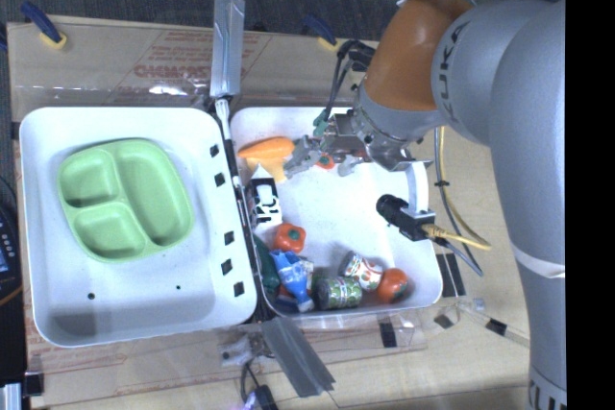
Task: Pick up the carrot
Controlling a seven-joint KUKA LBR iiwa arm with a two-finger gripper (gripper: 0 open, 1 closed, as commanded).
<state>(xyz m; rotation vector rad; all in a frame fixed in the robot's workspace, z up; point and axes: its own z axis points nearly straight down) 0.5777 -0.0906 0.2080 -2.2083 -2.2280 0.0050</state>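
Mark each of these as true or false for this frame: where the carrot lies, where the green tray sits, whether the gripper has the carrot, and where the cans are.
1. The carrot lies in the right bin. True.
2. The green divided tray sits in the right bin. False: it sits in the left bin.
3. The gripper holds the carrot off the bin floor. False: the carrot lies in the bin beside the gripper.
4. A green can lies near the right bin's front wall. True.

Two shallow white bins, the left bin [38, 206] and the right bin [317, 125], are seated side by side (walls touching) on the bench [115, 48].
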